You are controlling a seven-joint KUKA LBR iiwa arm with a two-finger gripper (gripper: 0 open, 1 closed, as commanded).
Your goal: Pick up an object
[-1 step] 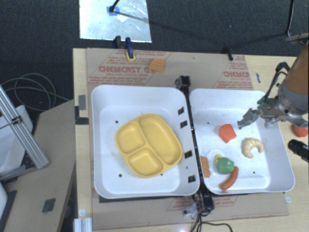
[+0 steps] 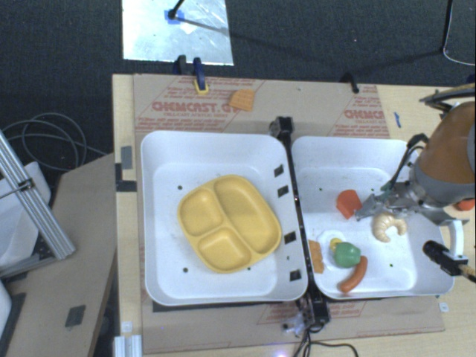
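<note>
From my console I see the pincer (image 2: 372,210) low in the right bin (image 2: 357,151), though I cannot tell how it is set; its tip sits between a red block (image 2: 347,202) at its nine o'clock and a pale croissant (image 2: 388,226) just at its four o'clock. Further out at seven o'clock lie a green ball (image 2: 346,254) and a red sausage (image 2: 353,275). At nine o'clock, the left bin (image 2: 216,151) holds a yellow divided plate (image 2: 229,222).
</note>
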